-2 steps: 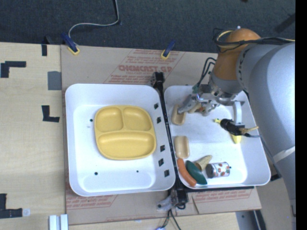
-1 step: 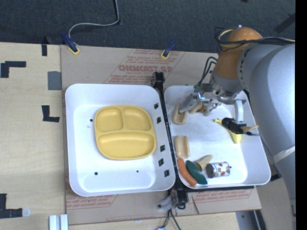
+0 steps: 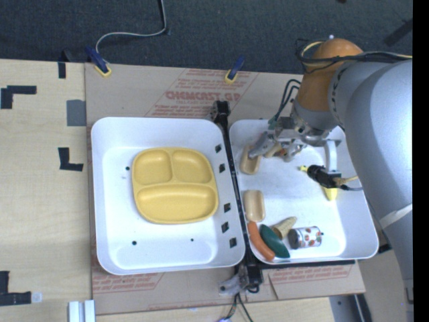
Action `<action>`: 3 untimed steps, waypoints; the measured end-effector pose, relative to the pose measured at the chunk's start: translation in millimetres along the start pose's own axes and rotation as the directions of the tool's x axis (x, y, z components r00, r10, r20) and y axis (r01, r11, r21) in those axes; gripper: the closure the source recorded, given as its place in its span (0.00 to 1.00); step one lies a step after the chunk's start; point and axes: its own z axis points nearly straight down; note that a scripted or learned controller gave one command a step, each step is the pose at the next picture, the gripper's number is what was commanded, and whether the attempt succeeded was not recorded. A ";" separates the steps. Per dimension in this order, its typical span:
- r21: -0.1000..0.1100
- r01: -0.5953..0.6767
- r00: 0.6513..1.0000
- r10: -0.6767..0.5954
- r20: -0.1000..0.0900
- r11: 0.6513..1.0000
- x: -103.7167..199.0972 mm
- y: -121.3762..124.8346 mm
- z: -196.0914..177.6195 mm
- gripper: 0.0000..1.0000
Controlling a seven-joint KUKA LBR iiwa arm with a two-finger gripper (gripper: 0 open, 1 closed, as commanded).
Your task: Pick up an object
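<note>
My gripper (image 3: pixel 271 153) hangs low over the far left part of the right bin (image 3: pixel 355 213), its fingers spread open. A small tan block (image 3: pixel 249 164) lies at the tip of the left finger, by the bin's left wall, and is not between the fingers. Nearer the front lie a tan bread-like piece (image 3: pixel 253 204), an orange carrot (image 3: pixel 259 241), a dark green piece (image 3: pixel 275 241), a tan wedge (image 3: pixel 285 224) and a small can (image 3: pixel 306 237) on its side.
The left bin (image 3: pixel 110 200) holds a yellow divided plate (image 3: pixel 175 184). A black divider (image 3: pixel 228 173) runs between the two bins. The grey arm (image 3: pixel 382 126) covers the right bin's far right corner. White floor shows in the middle of the right bin.
</note>
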 end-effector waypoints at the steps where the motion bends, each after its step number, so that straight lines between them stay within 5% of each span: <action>1: 0.003 0.005 1.000 -0.005 -0.010 1.000 -9.4 0.7 0.6 0.00; 2: -0.001 0.006 1.000 -0.006 -0.014 1.000 -47.3 2.0 0.4 0.00; 3: 0.009 0.008 1.000 -0.008 -0.014 1.000 -47.2 0.5 -9.8 1.00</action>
